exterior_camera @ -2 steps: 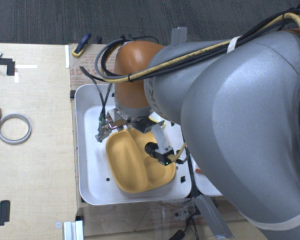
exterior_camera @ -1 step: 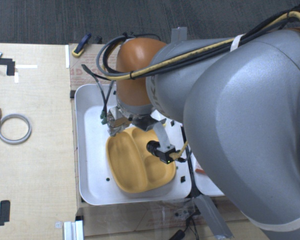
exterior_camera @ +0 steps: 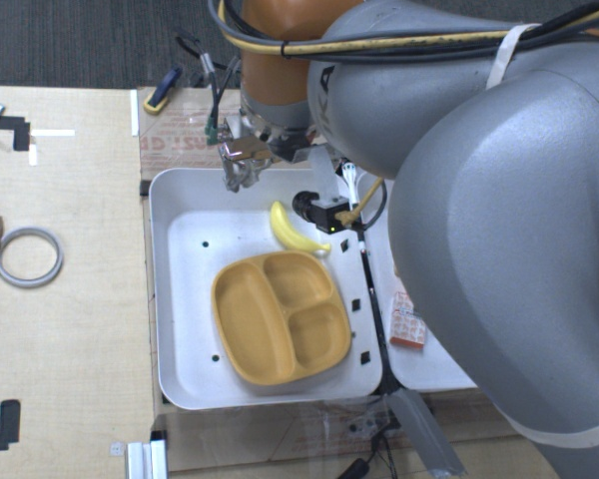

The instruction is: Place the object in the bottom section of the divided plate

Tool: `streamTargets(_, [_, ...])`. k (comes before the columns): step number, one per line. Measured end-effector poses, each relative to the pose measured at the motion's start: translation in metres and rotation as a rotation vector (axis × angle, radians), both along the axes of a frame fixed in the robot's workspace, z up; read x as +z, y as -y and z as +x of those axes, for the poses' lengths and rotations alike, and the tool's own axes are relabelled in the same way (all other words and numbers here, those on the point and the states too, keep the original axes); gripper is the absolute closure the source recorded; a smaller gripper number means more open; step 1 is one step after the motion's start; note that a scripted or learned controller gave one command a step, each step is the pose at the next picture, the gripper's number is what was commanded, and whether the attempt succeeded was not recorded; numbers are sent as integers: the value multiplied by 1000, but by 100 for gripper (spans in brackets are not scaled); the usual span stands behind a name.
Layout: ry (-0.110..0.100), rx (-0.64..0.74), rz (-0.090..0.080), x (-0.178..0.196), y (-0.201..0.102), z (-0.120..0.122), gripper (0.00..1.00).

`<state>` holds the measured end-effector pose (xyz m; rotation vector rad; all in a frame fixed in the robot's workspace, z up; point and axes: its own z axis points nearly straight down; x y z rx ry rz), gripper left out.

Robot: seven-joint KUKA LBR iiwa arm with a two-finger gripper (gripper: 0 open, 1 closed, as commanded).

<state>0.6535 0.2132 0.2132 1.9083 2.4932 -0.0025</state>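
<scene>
While the gripper (exterior_camera: 242,171) hovers beyond the banana (exterior_camera: 292,232), jaws' state unclear, it should probably centre over it.

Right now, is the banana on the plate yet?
Not yet. The banana lies in the bin, just above the plate, whose sections hold nothing. The tool hovers near the bin's top edge, holding nothing. Grasping, carrying and placing are all still left.

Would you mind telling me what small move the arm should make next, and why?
Probably shift the end effector toward the banana and lower onto it: it hangs near the bin's far rim, while the banana lies beside the divided plate, not in it.
</scene>
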Motion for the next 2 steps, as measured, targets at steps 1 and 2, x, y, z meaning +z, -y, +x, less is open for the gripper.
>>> streamTargets(1, [0, 2, -3, 9, 1, 0, 100])
streamTargets(2, [1, 5, -6, 18, 1, 1, 100])
